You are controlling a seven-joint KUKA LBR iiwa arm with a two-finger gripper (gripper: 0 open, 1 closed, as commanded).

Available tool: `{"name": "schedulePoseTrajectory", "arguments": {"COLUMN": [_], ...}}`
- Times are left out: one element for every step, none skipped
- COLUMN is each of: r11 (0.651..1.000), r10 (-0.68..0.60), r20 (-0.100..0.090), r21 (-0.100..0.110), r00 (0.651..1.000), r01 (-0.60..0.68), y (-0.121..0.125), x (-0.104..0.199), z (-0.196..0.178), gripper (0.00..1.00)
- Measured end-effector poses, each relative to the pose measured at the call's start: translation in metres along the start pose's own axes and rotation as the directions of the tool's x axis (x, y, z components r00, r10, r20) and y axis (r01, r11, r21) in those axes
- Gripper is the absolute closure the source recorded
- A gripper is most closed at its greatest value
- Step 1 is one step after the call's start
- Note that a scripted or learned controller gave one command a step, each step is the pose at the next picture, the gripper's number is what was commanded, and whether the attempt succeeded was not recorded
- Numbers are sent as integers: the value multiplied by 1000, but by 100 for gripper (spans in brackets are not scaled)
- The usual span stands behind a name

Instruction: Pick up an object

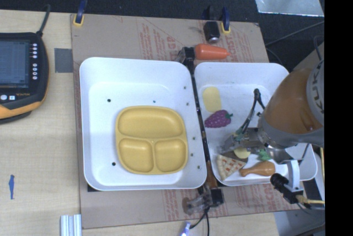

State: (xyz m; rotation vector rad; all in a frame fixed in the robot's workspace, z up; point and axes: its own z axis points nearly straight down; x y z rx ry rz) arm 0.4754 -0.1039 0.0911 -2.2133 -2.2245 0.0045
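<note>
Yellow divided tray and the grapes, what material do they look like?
Yellow divided tray: likely moulded plastic, matte to satin; one uniform colour, rounded compartment ridges, soft highlights. Purple grapes: probably plastic or rubbery toy food; even colour with a lumpy moulded surface and green stem, too small to tell which.

Beside the right bin we see our arm: a broad orange band, grey wrist housing, thin black cables, and dark metal gripper hardware.

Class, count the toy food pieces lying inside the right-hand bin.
5 visible: yellow piece, grapes, pizza slice, drumstick, and a pale piece under the pincer. The arm may hide more.
</note>
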Motion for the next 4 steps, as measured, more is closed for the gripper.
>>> {"name": "schedulePoseTrajectory", "arguments": {"r11": [1000,1000,1000,1000], "r10": [-5,0,1,-1], "r20": [1,0,0,0], "r21": [0,-3,-3,0], "r00": [1000,1000,1000,1000], "r01": [5,0,-1,1], "y": [1,21,88,64], "x": [-1,55,80,128], "z": [-10,-101,-161,-149], "gripper": [100,100,100,100]}}
